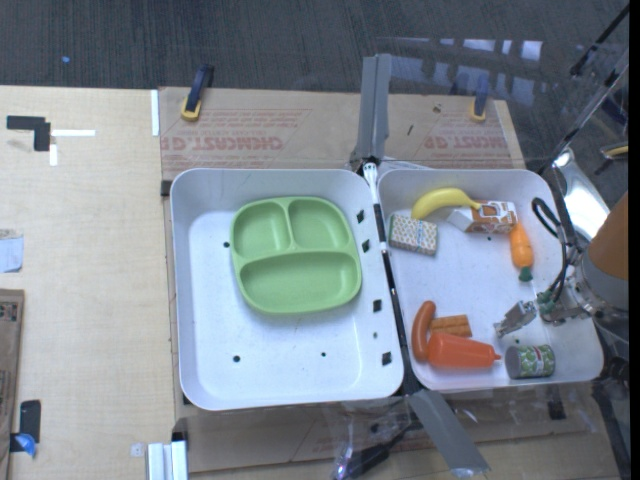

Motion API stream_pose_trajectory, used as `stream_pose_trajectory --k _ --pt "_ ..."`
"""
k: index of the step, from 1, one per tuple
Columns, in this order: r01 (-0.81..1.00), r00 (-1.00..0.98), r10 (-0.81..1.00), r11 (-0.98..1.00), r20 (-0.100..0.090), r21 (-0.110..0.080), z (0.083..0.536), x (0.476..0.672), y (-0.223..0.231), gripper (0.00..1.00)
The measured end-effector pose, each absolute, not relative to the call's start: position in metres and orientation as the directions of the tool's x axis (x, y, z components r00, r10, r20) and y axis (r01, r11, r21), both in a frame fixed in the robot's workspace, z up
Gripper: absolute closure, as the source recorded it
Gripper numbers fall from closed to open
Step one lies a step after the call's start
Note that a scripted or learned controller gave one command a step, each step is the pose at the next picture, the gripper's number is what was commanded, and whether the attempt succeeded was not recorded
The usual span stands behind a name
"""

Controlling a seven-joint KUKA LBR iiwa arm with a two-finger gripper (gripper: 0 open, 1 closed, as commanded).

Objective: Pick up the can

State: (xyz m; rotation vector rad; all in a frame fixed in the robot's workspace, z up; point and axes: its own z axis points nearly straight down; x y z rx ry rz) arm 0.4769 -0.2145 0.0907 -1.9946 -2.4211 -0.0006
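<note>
Can (530,361) lies on its side against right bin (470,183) front rim — gripper (520,317) just above it, grasping nothing, claw state unclear.

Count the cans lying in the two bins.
1. The can lies on its side near the front right corner of the right bin, right of the orange bottle. The arm may hide part of that bin.

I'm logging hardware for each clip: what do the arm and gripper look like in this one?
At the right edge the arm shows an orange band above a grey section. Black cables loop along it toward the wrist. The gripper is small, metallic and silver-grey, with thin parts; it is too small and blurred for any markings to be made out.
</note>
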Motion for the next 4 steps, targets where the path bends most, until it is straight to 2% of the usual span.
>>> stream_pose_trajectory --k 1,2,3,4 --pt "0.993 0.119 0.993 -0.119 -0.002 -0.001 0.293 0.512 -0.222 0.0" --pt "0.99 0.143 0.99 -0.143 0.0 -0.004 0.124 0.507 -0.209 0.0" --pt "0.99 0.143 0.99 -0.143 0.0 -0.003 0.124 0.507 -0.209 0.0" --pt "0.998 0.056 0.998 -0.056 0.001 -0.003 0.091 0.477 -0.2 0.0"
